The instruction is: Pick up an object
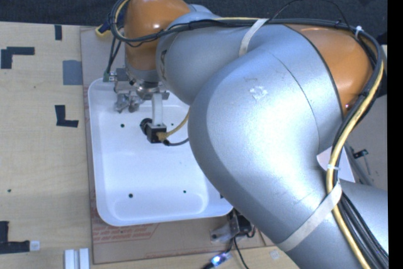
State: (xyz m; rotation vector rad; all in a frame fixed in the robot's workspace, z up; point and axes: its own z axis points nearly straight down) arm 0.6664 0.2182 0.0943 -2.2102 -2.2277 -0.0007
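Observation:
My gripper (pixel 128 102) hangs low over the far left part of the left white bin (pixel 148 183), close to its back wall. It sits below the orange band of the wrist (pixel 151 19). Seen from above, its tips are small and partly covered by the wrist, and I see nothing held at them. The bulk of the grey arm (pixel 271 135) crosses the view from the right and hides the right side of this bin and the second bin.
The bin's white floor shows a few small dark dots. A wooden bench (pixel 38 160) with black marks lies to the left. A strip of cardboard (pixel 126 233) edges the bin's front. Cables run along the arm.

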